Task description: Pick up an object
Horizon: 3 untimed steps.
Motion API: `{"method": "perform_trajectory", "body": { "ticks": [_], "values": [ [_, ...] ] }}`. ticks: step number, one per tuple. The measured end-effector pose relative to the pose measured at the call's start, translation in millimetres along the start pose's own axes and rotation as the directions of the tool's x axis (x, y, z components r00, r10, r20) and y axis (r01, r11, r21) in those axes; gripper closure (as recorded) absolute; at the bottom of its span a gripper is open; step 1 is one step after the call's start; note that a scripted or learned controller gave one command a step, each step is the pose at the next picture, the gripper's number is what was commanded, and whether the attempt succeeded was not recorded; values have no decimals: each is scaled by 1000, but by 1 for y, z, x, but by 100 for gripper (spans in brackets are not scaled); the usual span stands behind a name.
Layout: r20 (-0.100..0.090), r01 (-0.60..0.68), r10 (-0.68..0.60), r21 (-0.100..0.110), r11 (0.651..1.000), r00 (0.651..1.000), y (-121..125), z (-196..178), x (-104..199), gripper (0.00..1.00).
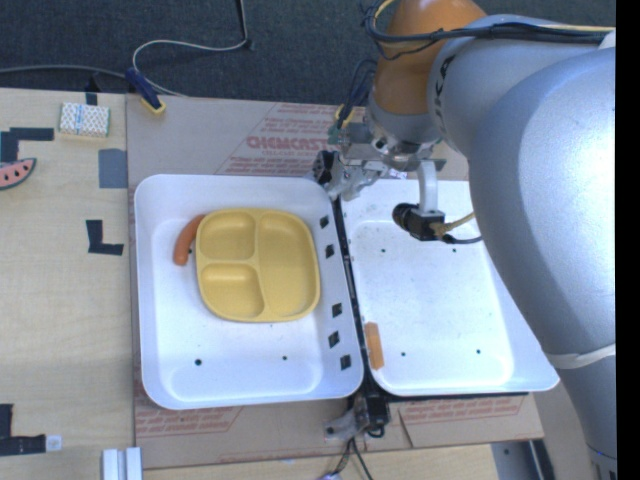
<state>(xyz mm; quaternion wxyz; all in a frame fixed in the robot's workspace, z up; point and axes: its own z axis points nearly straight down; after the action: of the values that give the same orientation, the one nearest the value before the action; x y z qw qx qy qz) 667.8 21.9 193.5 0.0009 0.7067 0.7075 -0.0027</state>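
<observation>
Arm [530,168]: reaching in from the right, its orange band [420,48] hanging over the far end of the divide between the two bins.
Gripper [345,173]: hovering above the far corner of the right bin [500,368], close to the shared rim; I cannot tell how the claw is set, as its end is too cluttered and small to read, and nothing is showing in it.
Carrot [373,344]: a small orange piece lying in the right bin's near left corner, against the divider, well apart from the gripper.
Sausage [185,240]: an orange-red stick lying in the left bin [160,368], touching the left edge of the tray.
Tray [258,264]: a yellow three-compartment plate sitting flat in the left bin, looking empty.
Handling, as I am judging it: the carrot and sausage are looking light, rounded and likely to roll; gripping across the short width at mid-length should be suiting them. The tray is looking stiff, smooth and too wide except at its rim.
Risk: the carrot is hugging the wall, leaving little finger room on that side.
</observation>
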Motion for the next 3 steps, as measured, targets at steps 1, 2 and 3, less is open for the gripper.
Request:
{"method": "perform_trajectory", "body": {
  "ticks": [1, 2, 3],
  "values": [
    [0, 0, 0, 0, 1000, 1000, 0, 0, 0, 0],
    [2, 1, -1, 0, 1000, 1000, 0, -10, 0, 100],
    [3, 1, -1, 1, 1000, 1000, 0, -9, 0, 0]
  ]
}}
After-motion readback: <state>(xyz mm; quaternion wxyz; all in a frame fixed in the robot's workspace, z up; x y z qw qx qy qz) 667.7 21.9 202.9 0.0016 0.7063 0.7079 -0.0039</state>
